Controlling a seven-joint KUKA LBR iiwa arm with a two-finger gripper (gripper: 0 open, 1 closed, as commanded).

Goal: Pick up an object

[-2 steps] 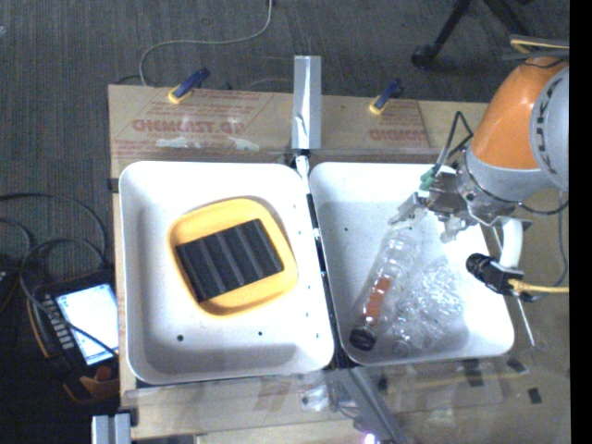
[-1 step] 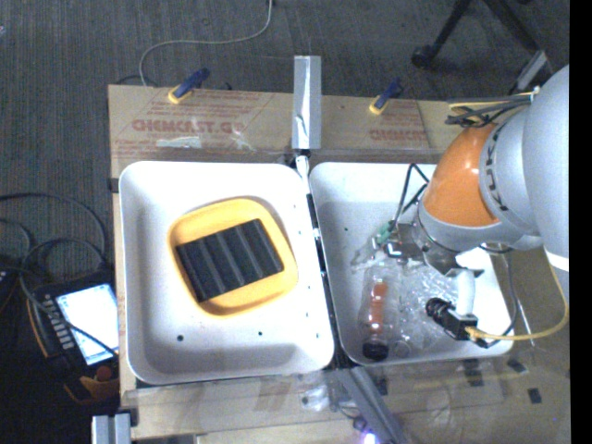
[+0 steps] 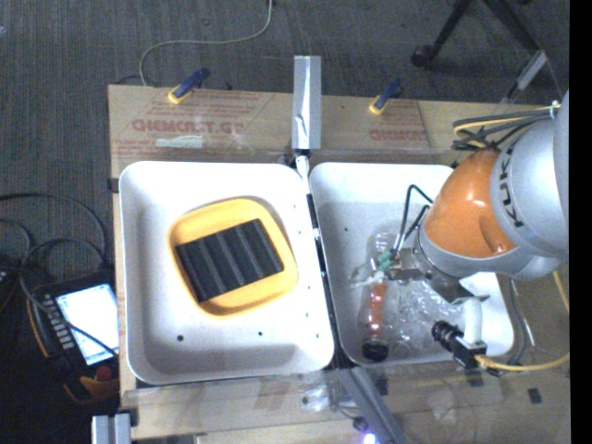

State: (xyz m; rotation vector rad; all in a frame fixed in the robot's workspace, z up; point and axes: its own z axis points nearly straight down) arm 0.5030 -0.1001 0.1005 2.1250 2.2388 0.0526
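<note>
Hovering over right bin (image 3: pixel 342 192) near front edge: gripper (image 3: pixel 400 268) | grip state: can't tell | clear bottle (image 3: pixel 393 303) beneath | yellow tray (image 3: pixel 233 255) mid left bin (image 3: pixel 139 192)

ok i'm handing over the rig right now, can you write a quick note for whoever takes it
Gripper: the arm hangs over the right bin, its wrist hiding the fingers, so a grasp cannot be confirmed.
Things: a clear plastic bottle with a dark cap lies in the right bin, partly under the wrist. A yellow tray with a black ribbed insert lies in the left bin.
Done: nothing visibly lifted.
Left: grip an object and raise it.
</note>
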